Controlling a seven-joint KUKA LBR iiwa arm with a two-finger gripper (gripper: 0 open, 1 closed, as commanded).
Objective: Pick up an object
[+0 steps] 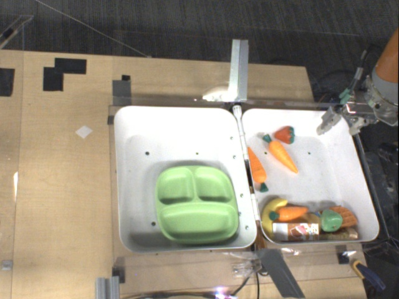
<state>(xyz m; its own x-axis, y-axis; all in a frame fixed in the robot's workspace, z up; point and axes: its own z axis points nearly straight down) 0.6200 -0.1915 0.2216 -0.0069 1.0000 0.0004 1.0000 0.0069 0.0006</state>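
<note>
A pale wooden bench (56, 185) is seen from above, with dark carpet-like flooring beyond its far edge and black shapes marked near its far left corner. Two shallow white bins are set side by side on it, touching along a central divider. The left bin (137, 136) is occupied by a green sectioned plate (196, 203), smooth and rounded, lying toward the near side; the far half of that bin is bare. In the right bin (330, 161), a toy carrot (282, 154) lies near the middle, a strawberry (285, 134) just beyond it, and a second carrot (256, 167) rests against the divider wall. Along the near wall a cluster is packed together: a banana (272, 209), an orange piece (292, 213), a labelled bottle (298, 231) and a ridged orange item (344, 218). The far right part of that bin is open. The gripper (333, 120) is held above the right bin's far right corner, well apart from every object; nothing is seen between its fingers, and their spread cannot be told.
</note>
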